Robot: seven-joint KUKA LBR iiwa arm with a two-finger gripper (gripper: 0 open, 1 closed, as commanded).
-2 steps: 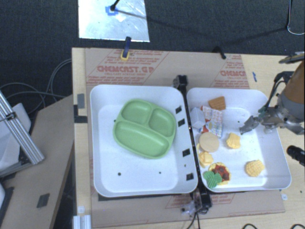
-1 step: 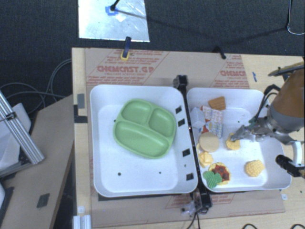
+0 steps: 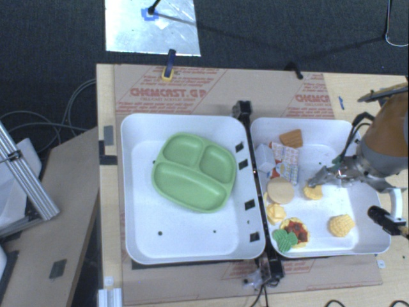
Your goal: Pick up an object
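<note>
Gripper (image 3: 317, 179) low inside the right bin (image 3: 332, 245), tip just above a small yellow food piece (image 3: 313, 192) near the bin's middle. Grip state: cannot tell. Green divided plate (image 3: 193, 171) alone in the left bin (image 3: 147, 242). Corn cob (image 3: 340, 224) toward the right bin's near right corner.

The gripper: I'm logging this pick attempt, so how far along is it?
Done: the gripper has reached into the right bin, its tip low beside a small yellow piece. In hand: nothing visibly between its fingers. Left: grasping and lifting; the corn cob, cracker and other food all lie on the bin floor.
</note>
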